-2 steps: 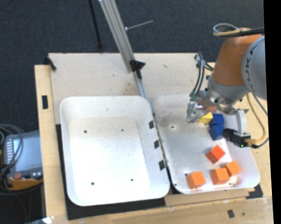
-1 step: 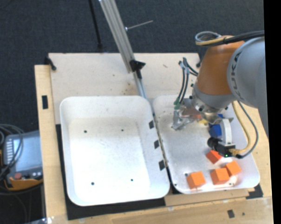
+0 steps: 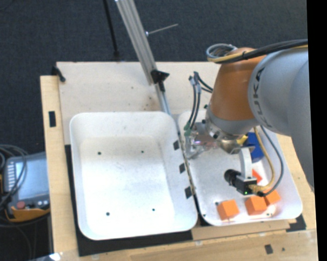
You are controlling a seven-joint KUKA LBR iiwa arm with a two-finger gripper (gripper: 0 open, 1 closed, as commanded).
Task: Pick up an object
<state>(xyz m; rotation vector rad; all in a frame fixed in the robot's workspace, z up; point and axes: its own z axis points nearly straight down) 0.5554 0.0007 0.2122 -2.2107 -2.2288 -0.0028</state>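
Note:
My gripper [image 3: 193,146] hangs low over the left side of the right bin [image 3: 209,176], close to the wall between the two bins, and the orange-banded wrist [image 3: 235,97] hides most of it. Two orange blocks [image 3: 228,209] [image 3: 256,205] lie at the front of that bin, with a third orange piece [image 3: 272,197] just to their right. A blue object [image 3: 254,141] and a white and red object [image 3: 255,170] lie further right, partly behind the arm. I see nothing held at the gripper.
The left bin [image 3: 127,172] stands beside the right one. A slanted aluminium post [image 3: 141,44] rises behind the bins. A black part with cables [image 3: 237,180] hangs from the arm above the orange blocks.

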